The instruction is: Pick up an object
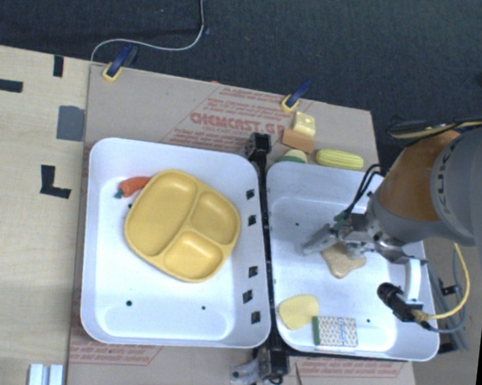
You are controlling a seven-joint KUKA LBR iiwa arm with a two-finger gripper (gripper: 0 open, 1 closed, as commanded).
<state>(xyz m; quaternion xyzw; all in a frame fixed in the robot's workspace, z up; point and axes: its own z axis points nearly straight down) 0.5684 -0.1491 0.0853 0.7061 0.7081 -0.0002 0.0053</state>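
Over right bin (311,185), arm (433,189) bent low above tan piece (343,263).

Red print on the cardboard sheet (233,118) is too blurred to read.

The orange toy (134,185) in the left bin (96,239) is largely covered by the yellow divided plate (183,224), so only one end is seen and its kind cannot be told. The tan piece (342,262) in the right bin (414,344) is partly hidden beneath the end effector (340,240), and whether it is touched or gripped cannot be judged. The arm (451,183) is cut off by the right edge. The print on the small patterned card (335,331) is too fine to be read. The small pale green thing (294,156) behind the bins is partly hidden by a bin's rim. The bench (10,229) is cut off at the left and bottom edges.
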